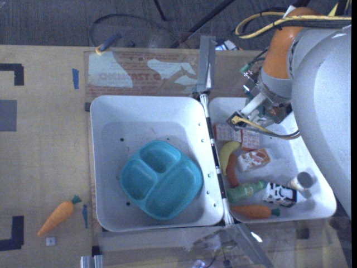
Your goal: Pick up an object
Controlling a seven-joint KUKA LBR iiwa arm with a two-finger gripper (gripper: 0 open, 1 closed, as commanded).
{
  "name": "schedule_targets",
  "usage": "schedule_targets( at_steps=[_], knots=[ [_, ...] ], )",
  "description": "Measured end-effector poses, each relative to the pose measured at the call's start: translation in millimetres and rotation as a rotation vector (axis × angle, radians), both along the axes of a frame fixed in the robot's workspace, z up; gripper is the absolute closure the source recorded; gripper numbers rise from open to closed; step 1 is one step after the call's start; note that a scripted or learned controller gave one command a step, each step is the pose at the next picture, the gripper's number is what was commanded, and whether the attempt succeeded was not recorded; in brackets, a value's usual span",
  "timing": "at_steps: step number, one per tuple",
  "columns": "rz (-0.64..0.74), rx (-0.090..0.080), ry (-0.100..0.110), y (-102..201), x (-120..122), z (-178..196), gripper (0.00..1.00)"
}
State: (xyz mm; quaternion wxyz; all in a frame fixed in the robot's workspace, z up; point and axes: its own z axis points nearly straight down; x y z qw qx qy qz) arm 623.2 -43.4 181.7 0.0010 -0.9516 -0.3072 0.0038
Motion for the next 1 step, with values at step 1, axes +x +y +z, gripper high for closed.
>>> schedule_targets(
  at_steps=[1],
  knots=[
    [-0.092, -0.001, -0.001, 56.8, -0.2, 51.8, 1.0]
  ],
)
